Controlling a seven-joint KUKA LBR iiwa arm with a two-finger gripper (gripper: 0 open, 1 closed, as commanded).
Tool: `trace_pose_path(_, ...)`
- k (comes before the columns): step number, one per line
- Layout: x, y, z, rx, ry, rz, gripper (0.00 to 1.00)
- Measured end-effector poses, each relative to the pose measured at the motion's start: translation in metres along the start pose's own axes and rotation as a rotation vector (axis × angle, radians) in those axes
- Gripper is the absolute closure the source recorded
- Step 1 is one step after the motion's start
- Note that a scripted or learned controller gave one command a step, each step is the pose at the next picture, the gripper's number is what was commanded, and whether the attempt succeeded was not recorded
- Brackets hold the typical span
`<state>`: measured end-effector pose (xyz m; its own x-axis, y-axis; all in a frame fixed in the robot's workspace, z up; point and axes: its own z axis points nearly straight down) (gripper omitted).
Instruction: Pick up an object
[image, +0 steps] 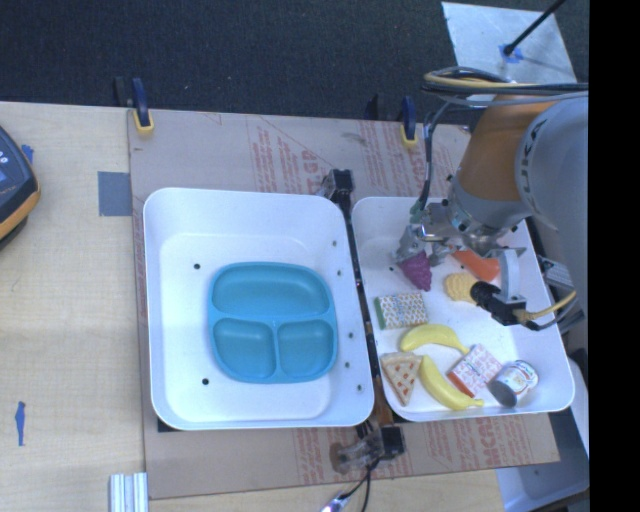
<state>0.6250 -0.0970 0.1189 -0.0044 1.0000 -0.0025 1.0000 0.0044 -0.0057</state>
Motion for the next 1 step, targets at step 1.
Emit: trace_pose_path(1, 0.0872, 0.0050, -0.0952, -0.003, 0.003, 0.000, 1.00)
